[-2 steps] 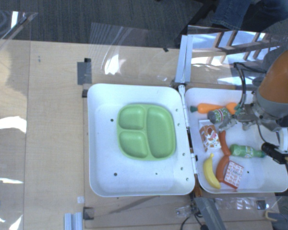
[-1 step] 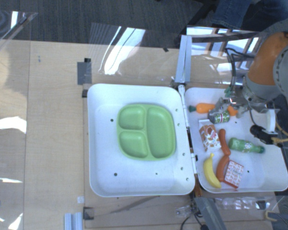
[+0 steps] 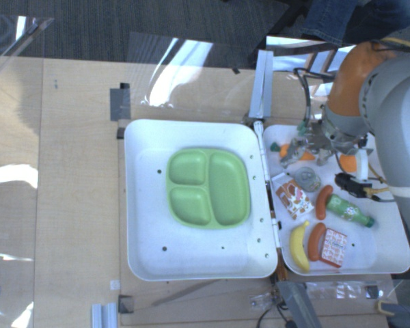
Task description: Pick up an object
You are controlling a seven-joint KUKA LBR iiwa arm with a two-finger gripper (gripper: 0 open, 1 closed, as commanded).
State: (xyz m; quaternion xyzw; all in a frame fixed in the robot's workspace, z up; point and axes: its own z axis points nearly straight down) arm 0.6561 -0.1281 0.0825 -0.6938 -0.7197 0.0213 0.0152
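My gripper [image 3: 306, 147] hangs low over the back of the right bin [image 3: 391, 253], just above small orange pieces [image 3: 287, 151] and a round grey can [image 3: 307, 179]. In front of it lie a printed snack packet [image 3: 294, 198], a red sausage [image 3: 323, 201], a green bottle [image 3: 348, 210], a yellow banana [image 3: 298, 247], a second sausage [image 3: 316, 240] and a red packet [image 3: 334, 247]. An orange object [image 3: 349, 162] sits partly hidden behind the wrist. Nothing is seen held by the gripper.
The left bin [image 3: 143, 251] holds a green divided plate [image 3: 210, 186] in its middle. A metal divider [image 3: 263, 87] rises between the bins at the back. Pale wooden bench surrounds both bins.
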